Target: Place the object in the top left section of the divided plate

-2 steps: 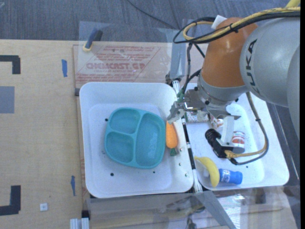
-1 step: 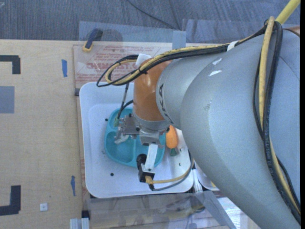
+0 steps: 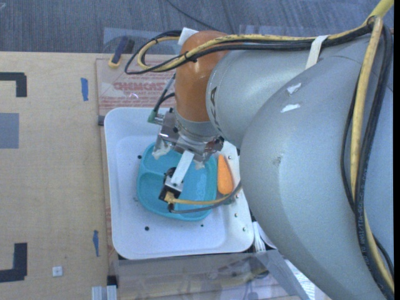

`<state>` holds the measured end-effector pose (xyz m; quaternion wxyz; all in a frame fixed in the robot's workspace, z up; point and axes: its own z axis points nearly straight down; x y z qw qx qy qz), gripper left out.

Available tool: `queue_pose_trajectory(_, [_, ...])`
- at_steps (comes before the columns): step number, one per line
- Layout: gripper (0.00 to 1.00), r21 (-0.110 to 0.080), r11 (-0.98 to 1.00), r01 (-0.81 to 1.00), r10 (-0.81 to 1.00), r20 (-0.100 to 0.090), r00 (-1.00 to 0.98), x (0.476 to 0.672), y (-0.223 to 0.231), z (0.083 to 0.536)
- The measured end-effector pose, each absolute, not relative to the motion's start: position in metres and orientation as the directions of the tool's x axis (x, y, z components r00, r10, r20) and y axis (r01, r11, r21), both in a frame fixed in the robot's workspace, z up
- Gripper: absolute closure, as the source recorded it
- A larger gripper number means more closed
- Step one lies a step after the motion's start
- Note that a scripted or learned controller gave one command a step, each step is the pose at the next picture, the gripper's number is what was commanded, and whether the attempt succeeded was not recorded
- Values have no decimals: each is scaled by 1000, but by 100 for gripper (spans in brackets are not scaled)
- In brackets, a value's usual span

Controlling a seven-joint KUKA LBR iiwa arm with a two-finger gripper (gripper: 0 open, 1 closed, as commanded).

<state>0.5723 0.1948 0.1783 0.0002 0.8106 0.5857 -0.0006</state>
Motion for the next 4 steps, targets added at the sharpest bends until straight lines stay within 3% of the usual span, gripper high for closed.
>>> queue_pose_trajectory(1, [0, -2, -362, 932, 932, -1, 362, 583, 154, 101])
queue_pose_trajectory(2, [0, 16, -590, 808, 808, 14, 589, 555, 201, 98])
queue_pose_trajectory(3, [0, 16, -590, 808, 808, 14, 589, 555, 201, 98])
queue_pose_trajectory(4, [0, 9, -837, 547, 547, 10, 837, 577, 218, 95])
